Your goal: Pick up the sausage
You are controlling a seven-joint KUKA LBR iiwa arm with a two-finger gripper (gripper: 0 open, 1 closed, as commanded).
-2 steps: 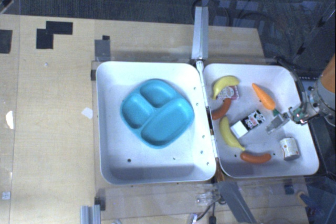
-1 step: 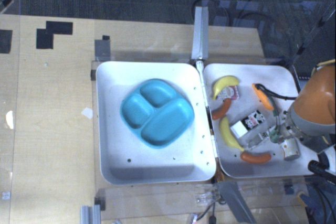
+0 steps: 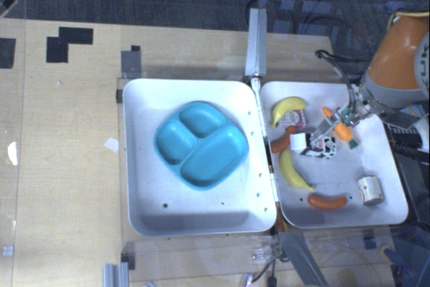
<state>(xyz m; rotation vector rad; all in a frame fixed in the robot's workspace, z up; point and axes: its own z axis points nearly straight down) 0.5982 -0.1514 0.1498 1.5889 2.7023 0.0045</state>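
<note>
A red-orange sausage lies near the front edge of the right bin, just past the tip of a yellow banana. A second, darker reddish sausage-like piece lies by the bin's left wall. My gripper hangs over the middle of the right bin, above and to the left of the front sausage and apart from it. Nothing is seen held in it.
Another banana and a small red-and-white packet sit at the back left of the right bin. An orange piece lies beside the wrist. A silver can rests at the front right. The left bin holds a blue divided plate.
</note>
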